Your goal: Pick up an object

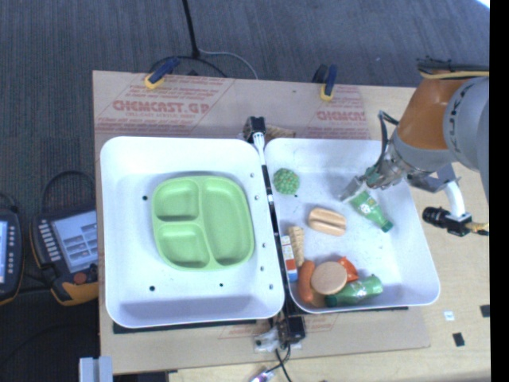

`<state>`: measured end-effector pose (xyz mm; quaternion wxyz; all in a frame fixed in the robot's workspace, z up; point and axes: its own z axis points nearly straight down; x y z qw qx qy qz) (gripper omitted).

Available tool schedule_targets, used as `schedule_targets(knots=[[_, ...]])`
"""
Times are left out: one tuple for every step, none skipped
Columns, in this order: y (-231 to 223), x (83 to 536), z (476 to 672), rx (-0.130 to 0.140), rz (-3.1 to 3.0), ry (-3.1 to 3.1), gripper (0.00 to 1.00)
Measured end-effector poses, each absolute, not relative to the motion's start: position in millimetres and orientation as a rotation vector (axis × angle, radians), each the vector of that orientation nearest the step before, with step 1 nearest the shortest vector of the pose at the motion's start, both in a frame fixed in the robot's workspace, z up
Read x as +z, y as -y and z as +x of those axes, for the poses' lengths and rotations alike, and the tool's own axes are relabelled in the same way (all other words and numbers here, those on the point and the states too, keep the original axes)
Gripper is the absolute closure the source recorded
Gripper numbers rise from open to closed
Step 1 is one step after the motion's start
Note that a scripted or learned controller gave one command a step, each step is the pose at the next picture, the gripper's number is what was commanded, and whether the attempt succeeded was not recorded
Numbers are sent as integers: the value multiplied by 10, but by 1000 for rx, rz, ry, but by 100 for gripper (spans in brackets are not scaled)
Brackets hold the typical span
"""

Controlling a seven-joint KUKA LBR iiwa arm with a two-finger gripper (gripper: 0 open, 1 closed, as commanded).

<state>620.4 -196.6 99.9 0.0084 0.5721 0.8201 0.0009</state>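
While a heap of toy food (334, 281) fills the near corner of the right bin (413, 245), a hot dog (327, 220) lies just beyond it. Farther back, a green packet (371, 210) rests on the bin floor, touching the gripper (364, 185); whether its fingers are apart or closed is unclear. The left bin (119, 213) holds a green divided tray (203, 221).

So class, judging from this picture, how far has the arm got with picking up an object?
Done: the gripper has reached into the right bin, beside the green packet. In hand: nothing visibly lifted; the packet lies on the bin floor. Left: grasp and raise something. The bun and green ball lie untouched.
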Motion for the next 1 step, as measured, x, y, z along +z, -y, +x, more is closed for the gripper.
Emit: schedule_targets(knots=[[1376, 1928, 6200, 0, 2099, -2337, 100]])
